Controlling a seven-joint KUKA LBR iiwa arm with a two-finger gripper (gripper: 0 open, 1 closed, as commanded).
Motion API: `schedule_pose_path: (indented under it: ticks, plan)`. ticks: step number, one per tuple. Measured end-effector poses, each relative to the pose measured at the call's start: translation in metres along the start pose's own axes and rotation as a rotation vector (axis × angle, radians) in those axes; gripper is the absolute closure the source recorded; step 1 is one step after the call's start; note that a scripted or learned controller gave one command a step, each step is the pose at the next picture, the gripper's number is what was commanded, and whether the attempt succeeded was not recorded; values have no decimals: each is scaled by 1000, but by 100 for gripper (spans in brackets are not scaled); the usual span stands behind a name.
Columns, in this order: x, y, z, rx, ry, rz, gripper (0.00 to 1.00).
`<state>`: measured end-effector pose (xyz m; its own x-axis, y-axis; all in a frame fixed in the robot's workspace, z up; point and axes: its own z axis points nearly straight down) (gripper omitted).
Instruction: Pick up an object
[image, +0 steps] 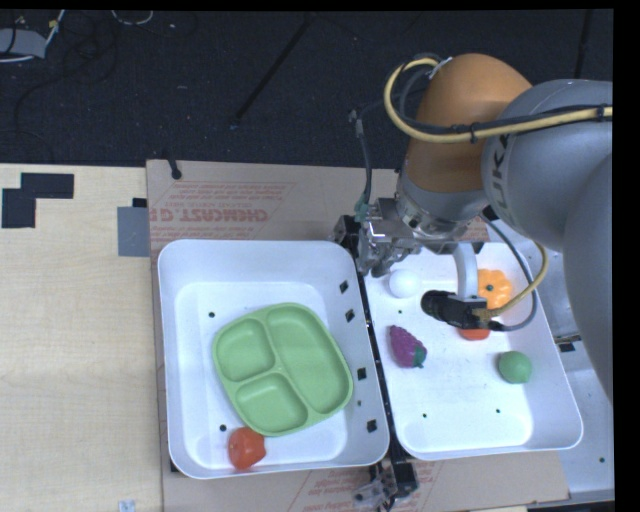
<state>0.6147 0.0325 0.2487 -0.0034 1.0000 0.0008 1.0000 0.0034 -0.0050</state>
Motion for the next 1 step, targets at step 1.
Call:
schedule_pose_path:
  ticks: [1]
  plan:
    - [42,-21,4,1,-1,1,100]
